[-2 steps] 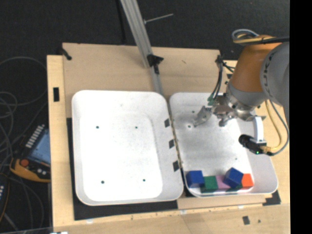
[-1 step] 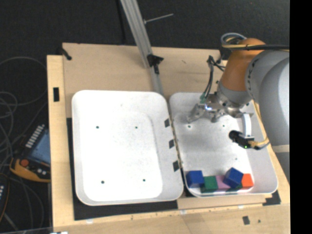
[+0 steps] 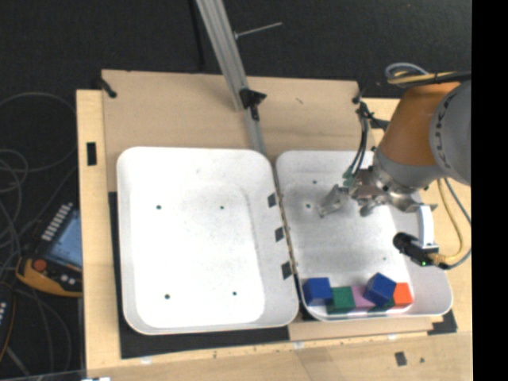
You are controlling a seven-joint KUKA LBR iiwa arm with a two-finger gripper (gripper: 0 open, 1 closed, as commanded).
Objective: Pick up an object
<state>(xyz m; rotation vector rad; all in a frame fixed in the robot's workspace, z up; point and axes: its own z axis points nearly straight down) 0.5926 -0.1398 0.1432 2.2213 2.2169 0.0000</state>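
Gripper (image 3: 347, 201) over the right bin (image 3: 317, 173), fingers spread, grasping nothing. Blocks (image 3: 359, 293) lie along the bin's near edge, well apart.

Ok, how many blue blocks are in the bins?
2, both along the near edge of the right bin: one blue block beside the green block, another beside the orange block.
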